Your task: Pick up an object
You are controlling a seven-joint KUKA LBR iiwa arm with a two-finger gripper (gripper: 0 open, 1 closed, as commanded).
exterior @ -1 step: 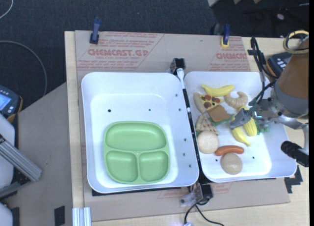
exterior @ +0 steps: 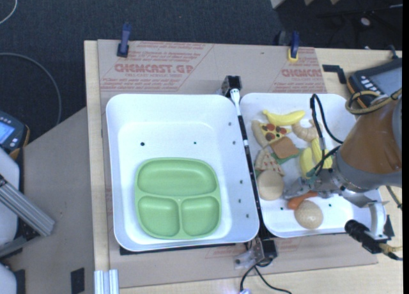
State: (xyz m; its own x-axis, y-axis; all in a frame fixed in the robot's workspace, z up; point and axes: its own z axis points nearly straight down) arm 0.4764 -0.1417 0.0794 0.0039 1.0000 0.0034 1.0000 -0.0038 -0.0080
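The hand (exterior: 305, 187) hangs low in the right bin (exterior: 339, 222), its grip hidden so I cannot tell its state, with the carrot (exterior: 298, 201) just below it and the egg (exterior: 309, 215) beyond.

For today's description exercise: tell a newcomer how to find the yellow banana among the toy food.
Start at the right white bin, the one crowded with toy food beside the bin holding the green divided plate. Look to its far side, just above the pizza slice. The banana is the long curved piece there, bright yellow.
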